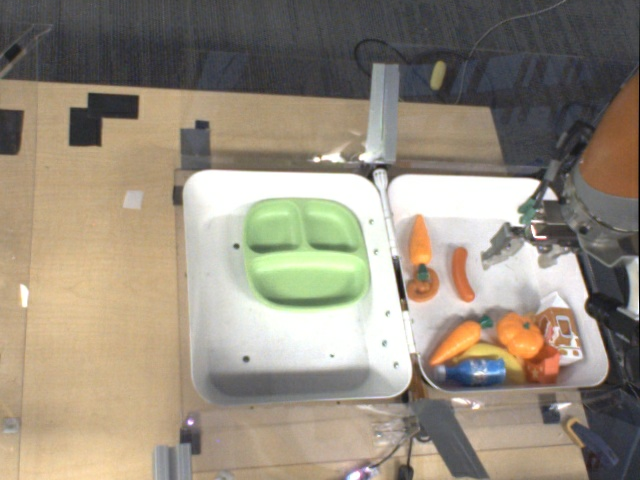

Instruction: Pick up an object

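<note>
Here, the arm's tool (508, 247) hovers over the right bin (500, 190) beside a red sausage (463, 273), its fingers spread and pinching nothing

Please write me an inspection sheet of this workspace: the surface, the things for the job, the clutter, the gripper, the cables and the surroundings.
Surface: wooden bench bearing left bin and right bin, side by side.
Job's things: in the right bin, an upright carrot, a red sausage, a small orange piece; at its near edge a heap: second carrot, banana, blue can, orange pumpkin, printed packet.
Clutter: green divided plate in the left bin.
Gripper: gripper above the right bin's right part, nothing between its fingers.
Cables: black cable on the floor beyond the bench.
Surroundings: dark carpet; black marks on the bench.
</note>
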Motion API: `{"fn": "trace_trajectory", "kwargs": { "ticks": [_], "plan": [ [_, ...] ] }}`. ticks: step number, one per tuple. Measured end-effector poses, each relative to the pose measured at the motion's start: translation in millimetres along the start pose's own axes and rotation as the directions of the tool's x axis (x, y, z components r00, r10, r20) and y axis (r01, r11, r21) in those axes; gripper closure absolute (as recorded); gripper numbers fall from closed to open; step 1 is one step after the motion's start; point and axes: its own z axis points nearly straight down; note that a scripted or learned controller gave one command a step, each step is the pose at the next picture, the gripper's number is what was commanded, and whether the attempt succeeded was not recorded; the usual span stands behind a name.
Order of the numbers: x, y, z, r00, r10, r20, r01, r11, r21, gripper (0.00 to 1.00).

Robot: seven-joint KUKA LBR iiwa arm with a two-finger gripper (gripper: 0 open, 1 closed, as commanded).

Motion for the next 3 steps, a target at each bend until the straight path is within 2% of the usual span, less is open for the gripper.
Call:
{"fn": "trace_trajectory", "kwargs": {
  "ticks": [1,2,3],
  "plan": [
    [-3.4,-33.5,-180.4,0.996,-0.087,0.003,0.087,0.996,-0.005,0.0],
    [35.3,-34.8,-29.3,0.986,-0.164,0.001,0.164,0.986,-0.001,0.0],
    [31.5,13.0,58.0,0.966,-0.257,0.0,0.257,0.966,0.0,0.0]
  ]
}}
